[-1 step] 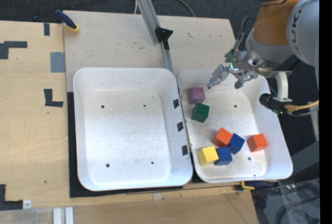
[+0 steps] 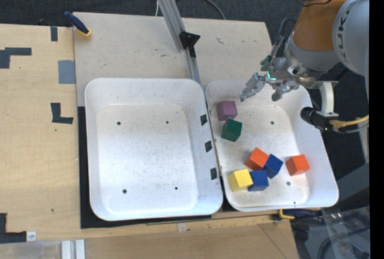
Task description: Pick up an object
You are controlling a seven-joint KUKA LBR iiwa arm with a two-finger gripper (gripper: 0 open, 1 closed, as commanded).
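The right bin (image 2: 318,189) holds several small blocks. A purple block (image 2: 226,110) and a green block (image 2: 231,130) lie near its left wall. Toward the front sit an orange block (image 2: 258,158), two blue blocks (image 2: 273,165) (image 2: 259,180), a yellow block (image 2: 240,179) and a second orange block (image 2: 297,164). My gripper (image 2: 264,91) hangs over the bin's back part, to the right of the purple block, open with nothing between its fingers.
The left bin (image 2: 96,132) stands beside the right one. A slanted metal post (image 2: 171,9) rises behind the bins. A blue and yellow clamp (image 2: 78,23) lies at the bench's back left. Cables trail along the arm on the right.
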